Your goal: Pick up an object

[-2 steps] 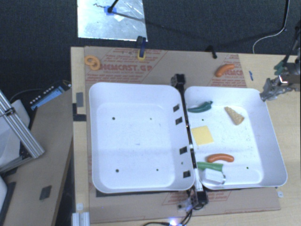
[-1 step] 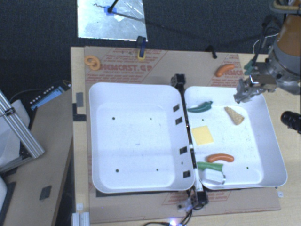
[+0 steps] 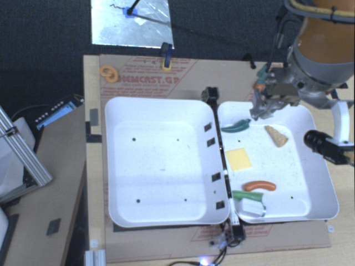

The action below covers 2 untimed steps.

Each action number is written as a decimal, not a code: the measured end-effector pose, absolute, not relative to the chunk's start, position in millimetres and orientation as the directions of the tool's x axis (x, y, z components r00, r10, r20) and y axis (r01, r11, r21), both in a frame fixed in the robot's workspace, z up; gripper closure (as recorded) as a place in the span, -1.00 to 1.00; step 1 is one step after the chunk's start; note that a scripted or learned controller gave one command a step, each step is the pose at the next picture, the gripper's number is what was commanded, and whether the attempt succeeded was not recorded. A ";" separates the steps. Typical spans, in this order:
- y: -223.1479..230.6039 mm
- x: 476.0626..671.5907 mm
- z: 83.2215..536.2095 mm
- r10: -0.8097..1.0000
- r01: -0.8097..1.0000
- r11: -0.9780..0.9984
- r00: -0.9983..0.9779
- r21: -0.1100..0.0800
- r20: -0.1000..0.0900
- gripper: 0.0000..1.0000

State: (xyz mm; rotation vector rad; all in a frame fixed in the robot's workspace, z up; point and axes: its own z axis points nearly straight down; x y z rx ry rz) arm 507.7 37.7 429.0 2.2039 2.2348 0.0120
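1. Currently fingers [image 3: 260, 113] hang over right bin [image 3: 319, 176], far corner, just beside green pepper [image 3: 236, 127]; gap between them cannot be made out.
2. Also there: bread wedge [image 3: 276, 136], cheese slice [image 3: 238, 159], sausage [image 3: 259, 186].

Robotics lab bench: cardboard sheet [image 3: 166, 79] carried two white bins [image 3: 161, 107]; aluminium framing [image 3: 22, 154] stood alongside; dark carpet [image 3: 44, 37] lay beyond.
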 end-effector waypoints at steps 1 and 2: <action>128.8 485.6 456.2 1.000 1.000 0.015 -0.015 0.004 0.004 1.00; 227.0 485.6 499.2 1.000 1.000 0.014 -0.014 0.007 0.006 1.00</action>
